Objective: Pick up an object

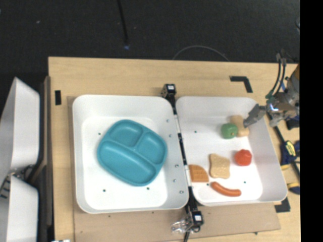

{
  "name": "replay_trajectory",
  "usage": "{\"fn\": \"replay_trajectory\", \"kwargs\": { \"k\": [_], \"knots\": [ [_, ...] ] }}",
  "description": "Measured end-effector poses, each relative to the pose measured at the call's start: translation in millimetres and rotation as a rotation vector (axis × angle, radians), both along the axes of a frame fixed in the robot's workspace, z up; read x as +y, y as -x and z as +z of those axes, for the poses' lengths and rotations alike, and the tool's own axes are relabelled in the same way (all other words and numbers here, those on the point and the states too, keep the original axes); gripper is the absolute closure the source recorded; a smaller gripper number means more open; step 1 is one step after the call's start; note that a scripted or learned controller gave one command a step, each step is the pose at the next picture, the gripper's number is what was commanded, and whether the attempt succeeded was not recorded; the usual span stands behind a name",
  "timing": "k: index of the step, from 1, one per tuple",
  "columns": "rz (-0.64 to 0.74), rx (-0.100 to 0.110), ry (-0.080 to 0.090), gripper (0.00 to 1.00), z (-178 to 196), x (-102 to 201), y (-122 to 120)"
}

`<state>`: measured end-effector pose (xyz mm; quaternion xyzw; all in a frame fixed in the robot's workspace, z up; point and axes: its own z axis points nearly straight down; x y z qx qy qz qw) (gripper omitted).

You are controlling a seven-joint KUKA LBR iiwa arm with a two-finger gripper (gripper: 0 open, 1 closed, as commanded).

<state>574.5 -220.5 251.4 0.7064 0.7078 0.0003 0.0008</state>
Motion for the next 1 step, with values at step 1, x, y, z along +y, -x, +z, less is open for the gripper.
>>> {"fn": "replay_trajectory", "kwargs": {
  "k": [1],
  "knots": [
    [-0.003, 0.003, 0.002, 0.0, -43.7, 4.3, 3.2]
  ]
}}
